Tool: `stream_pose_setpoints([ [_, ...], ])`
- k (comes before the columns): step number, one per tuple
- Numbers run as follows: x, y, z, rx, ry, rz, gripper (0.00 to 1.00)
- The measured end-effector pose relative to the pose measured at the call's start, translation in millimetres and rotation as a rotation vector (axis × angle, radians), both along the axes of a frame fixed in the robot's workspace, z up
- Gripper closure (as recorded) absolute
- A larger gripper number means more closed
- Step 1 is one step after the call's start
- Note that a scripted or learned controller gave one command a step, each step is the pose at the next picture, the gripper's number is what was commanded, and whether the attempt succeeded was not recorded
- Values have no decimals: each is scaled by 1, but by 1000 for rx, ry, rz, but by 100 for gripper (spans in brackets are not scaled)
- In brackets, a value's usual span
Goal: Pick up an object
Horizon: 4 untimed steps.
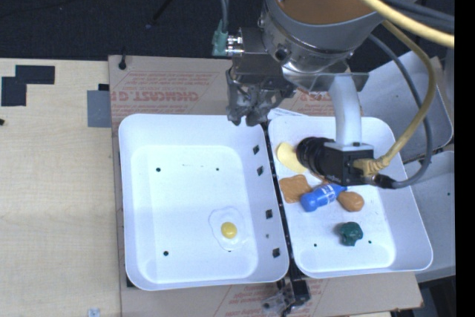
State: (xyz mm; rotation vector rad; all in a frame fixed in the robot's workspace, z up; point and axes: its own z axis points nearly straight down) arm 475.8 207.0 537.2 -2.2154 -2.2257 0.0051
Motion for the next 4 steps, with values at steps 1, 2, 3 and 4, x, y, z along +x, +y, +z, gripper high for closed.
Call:
stream_pose_setpoints([
  [1,11,38,-1,0,0,0,100],
  [2,22,37,-11,-2,3,-4,100],
  [3,-1,36,1,0,0,-2,100],
  [4,0,34,0,-1,2,-4,100],
])
